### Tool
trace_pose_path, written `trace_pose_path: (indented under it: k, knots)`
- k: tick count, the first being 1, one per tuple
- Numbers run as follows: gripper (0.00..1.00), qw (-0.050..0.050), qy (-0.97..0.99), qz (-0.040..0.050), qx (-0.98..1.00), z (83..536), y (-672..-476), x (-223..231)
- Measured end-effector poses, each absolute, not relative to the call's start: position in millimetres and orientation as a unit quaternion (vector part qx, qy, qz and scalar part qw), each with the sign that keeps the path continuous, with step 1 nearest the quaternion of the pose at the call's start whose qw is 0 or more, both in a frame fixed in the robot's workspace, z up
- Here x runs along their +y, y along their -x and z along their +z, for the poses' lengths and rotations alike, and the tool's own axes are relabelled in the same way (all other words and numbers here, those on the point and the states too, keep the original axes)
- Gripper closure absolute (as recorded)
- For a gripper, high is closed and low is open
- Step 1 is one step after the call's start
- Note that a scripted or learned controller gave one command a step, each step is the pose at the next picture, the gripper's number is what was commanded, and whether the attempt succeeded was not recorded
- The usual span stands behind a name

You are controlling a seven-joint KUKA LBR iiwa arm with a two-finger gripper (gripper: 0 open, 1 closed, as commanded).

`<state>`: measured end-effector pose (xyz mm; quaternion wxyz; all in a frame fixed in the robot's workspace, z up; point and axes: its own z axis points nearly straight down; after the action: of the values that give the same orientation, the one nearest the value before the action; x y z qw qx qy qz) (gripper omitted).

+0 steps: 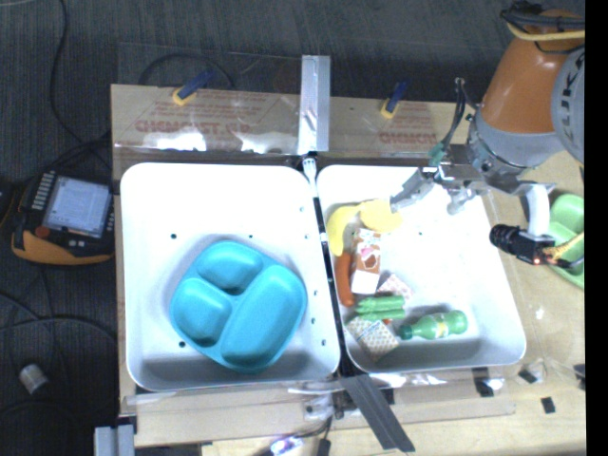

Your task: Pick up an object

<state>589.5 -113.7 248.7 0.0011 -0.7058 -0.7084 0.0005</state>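
The gripper [439, 186] hangs over the far part of the right bin [475, 264], its two metal fingers [414, 190] spread apart with nothing between them; the left finger tip sits just beside a pale yellow, rounded object [378, 215], though contact cannot be confirmed. The grey arm with its orange band [524, 79] enters from the right. The right bin, a shallow white plastic tray, carries its contents along its left side: a yellow banana-shaped piece [339, 226] against the dividing wall, a small printed red-and-white carton [367, 262] lying just right of it, an orange carrot-like stick [343, 278] along the wall, a green ribbed vegetable shape [380, 305], a crumpled patterned packet [372, 334] at the near left corner, and a glossy green bottle [433, 326] lying on its side near the near wall. The left bin [152, 207] holds a smooth teal plastic divided plate [237, 302] with three rounded compartments, resting tilted toward the near side. Beyond the bins, the counter [228, 122] shows brown board under clear sheeting. A handheld control pad [66, 212] lies on the floor to the left.
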Motion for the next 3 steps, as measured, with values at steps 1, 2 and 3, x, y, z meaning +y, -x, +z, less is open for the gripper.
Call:
trace_pose_path:
  k: [1, 2, 3]
  knots:
    - [0.0, -0.011, 0.66, -0.0085, -0.751, 119, -544.9, -107]
    - [0.0, -0.014, 0.711, -0.0139, -0.703, 109, -624.3, -121]
    - [0.0, -0.001, 0.652, 0.0005, -0.758, 155, -667.1, -175]
